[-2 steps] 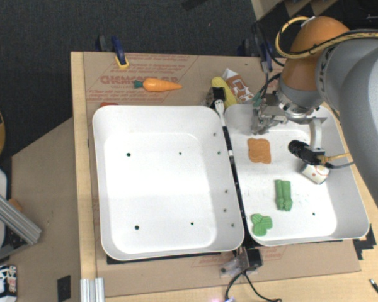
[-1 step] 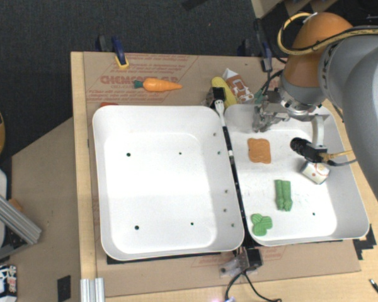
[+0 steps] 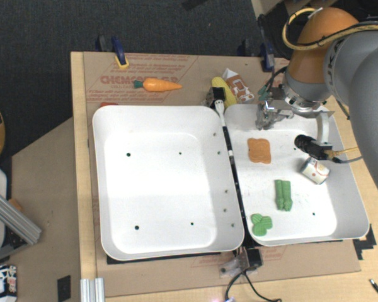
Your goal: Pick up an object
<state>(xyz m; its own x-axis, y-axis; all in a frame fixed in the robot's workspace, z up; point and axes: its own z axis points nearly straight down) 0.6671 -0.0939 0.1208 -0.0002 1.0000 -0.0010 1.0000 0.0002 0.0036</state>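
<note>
My gripper [image 3: 266, 117] hangs over the far left corner of the right bin [image 3: 340, 222], just above its floor. An orange-brown toast slice [image 3: 259, 150] lies flat a little in front of the gripper, apart from it. Further forward lie a green bean pod [image 3: 283, 194] and a small green leafy piece [image 3: 261, 224]. A small white can [image 3: 315, 170] lies on its side towards the bin's right side. Nothing shows in the gripper.
The left bin [image 3: 107, 168] sits beside the right one, their rims meeting in the middle. Behind the bins on the cardboard lie an orange carrot [image 3: 157, 85], a yellow banana [image 3: 222, 85] and a brown packet [image 3: 239, 88]. My arm [image 3: 340, 49] comes in from the upper right.
</note>
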